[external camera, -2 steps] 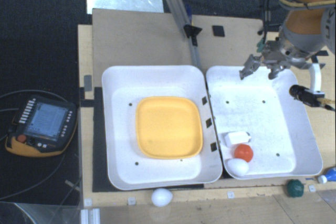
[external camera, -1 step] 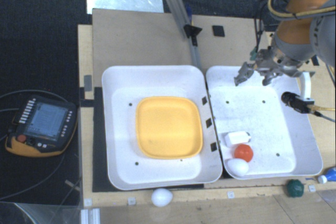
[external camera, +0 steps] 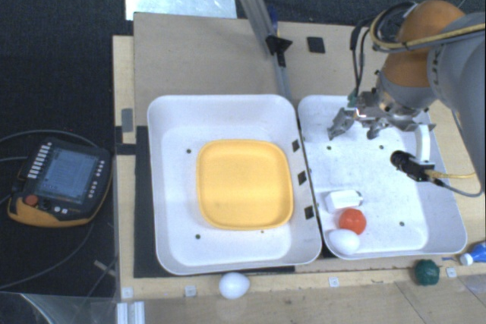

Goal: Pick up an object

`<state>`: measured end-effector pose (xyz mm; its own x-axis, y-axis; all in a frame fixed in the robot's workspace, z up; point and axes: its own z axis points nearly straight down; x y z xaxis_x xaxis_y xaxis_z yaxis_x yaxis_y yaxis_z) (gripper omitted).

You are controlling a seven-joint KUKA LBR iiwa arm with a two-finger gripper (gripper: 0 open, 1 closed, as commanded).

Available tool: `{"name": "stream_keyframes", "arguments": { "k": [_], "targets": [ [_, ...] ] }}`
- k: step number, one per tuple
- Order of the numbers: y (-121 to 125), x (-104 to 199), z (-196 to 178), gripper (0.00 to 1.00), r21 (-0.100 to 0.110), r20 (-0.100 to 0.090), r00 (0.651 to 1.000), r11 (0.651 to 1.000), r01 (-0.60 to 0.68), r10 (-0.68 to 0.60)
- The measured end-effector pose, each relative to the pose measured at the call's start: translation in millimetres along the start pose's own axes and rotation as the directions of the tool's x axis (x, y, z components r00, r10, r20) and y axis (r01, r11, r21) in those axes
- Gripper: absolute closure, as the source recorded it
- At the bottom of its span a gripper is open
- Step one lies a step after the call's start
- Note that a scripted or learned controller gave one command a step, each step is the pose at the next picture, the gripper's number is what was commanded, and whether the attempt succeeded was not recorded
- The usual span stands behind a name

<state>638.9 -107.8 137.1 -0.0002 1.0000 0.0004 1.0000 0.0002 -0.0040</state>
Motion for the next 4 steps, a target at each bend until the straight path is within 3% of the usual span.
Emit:
{"name": "stream_keyframes", "arguments": {
  "k": [1,2,4],
  "targets": [
    [-1,0,49,0.0,-0.001,0.0,1.0,1.0,0.0,0.0],
    [1,0,36,1.0,-0.007,0.001,1.0,1.0,0.0,0.0],
    [1,1,-60,1.0,-0.01,0.001,1.0,1.0,0.0,0.0]
  ]
}}
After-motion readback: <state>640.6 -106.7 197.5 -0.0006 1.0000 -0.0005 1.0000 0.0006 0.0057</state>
